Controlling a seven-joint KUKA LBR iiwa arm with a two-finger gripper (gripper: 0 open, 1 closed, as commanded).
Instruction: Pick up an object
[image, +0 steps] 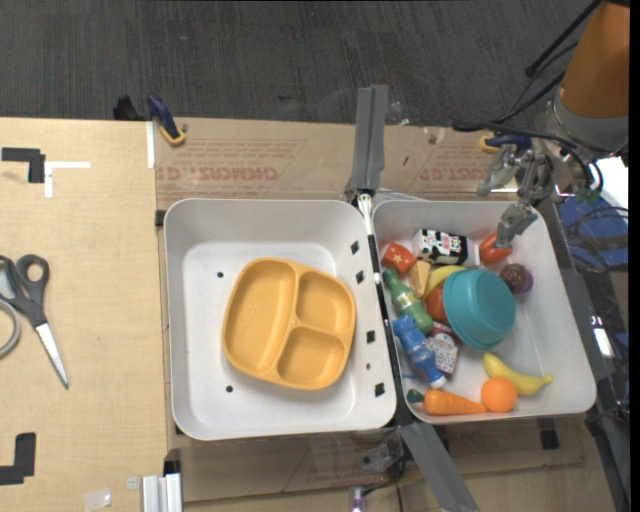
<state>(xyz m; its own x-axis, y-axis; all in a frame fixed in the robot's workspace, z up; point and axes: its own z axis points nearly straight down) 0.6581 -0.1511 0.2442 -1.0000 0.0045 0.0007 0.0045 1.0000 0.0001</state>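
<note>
Two shallow white bins are seen side by side on the bench (80, 400). In the left bin (190, 400) a yellow divided plate (289, 323) is laid flat, its three compartments facing up. The right bin (560, 340) is crowded along its left and middle parts: a teal bowl (478, 308) is tipped among the toys, a banana (514, 375) is placed just beside an orange ball (498, 395) and a carrot (455, 403) near the front wall, and a blue bottle (416, 352) and a green bottle (406, 300) are stacked against the dividing wall. A dark purple ball (516, 278) sits near the bowl's far side. The claw (513, 224) is held over the far right corner of the right bin; whether it is open or closed cannot be told. Scissors (35, 310) are left on the bench, well apart from the bins.
</note>
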